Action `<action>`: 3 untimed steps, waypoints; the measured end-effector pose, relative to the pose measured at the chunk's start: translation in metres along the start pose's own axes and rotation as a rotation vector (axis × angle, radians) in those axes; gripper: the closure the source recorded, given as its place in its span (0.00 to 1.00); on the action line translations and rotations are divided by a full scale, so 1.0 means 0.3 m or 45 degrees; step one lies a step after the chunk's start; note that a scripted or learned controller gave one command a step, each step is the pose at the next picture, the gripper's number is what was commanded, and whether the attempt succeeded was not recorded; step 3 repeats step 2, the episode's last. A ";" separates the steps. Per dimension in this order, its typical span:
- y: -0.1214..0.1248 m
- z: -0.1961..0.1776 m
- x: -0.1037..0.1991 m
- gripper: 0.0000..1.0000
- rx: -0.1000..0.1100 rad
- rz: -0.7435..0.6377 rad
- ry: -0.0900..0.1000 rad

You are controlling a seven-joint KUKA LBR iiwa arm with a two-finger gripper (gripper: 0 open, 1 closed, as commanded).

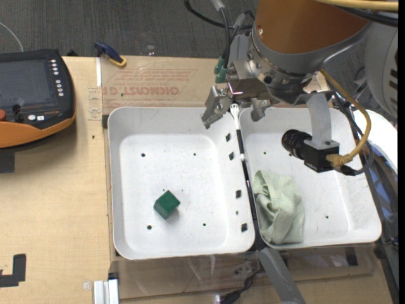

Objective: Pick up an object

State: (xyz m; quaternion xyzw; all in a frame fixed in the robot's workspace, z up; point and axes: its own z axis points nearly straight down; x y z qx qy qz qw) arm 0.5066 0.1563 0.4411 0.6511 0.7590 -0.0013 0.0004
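Camera view | hand [234, 114] fingers apart, nothing between | wooden bench [57, 201] | dark floor [126, 11] behind

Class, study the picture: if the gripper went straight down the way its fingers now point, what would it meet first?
Probably the raised divider where the two white bins meet, since the gripper hangs above its far end with fingers spread. Depth is unclear, so it might land just inside either bin instead.

Even bright overhead light, soft shadows, slight glare, sharp pic overall.
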 end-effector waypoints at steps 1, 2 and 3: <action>0.084 0.307 -0.194 0.00 0.003 0.032 0.000; 0.204 0.274 -0.371 0.00 0.000 0.200 0.000; 0.204 0.274 -0.371 0.00 0.000 0.200 0.000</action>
